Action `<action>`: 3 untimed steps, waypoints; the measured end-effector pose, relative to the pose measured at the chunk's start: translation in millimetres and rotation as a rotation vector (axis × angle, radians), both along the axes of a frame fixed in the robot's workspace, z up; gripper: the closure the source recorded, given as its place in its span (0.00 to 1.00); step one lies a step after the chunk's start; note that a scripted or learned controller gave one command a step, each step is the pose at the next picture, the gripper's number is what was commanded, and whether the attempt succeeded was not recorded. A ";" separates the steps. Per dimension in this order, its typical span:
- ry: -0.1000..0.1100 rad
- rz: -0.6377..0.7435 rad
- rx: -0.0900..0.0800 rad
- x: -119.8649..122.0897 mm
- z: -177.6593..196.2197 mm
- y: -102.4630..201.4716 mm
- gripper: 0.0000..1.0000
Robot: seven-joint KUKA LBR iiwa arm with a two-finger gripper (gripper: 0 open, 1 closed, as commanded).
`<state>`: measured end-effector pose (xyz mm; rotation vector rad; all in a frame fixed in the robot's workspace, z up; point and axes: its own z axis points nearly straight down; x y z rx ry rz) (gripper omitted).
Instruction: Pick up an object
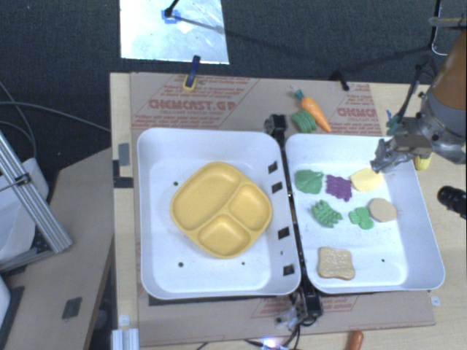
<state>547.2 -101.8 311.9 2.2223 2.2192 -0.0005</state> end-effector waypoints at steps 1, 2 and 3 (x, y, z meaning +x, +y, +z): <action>-0.003 0.007 0.000 51.4 -50.4 1.6 1.00; -0.009 0.002 -0.003 124.9 -56.9 -50.2 1.00; -0.006 0.006 0.000 122.1 -23.8 -41.5 1.00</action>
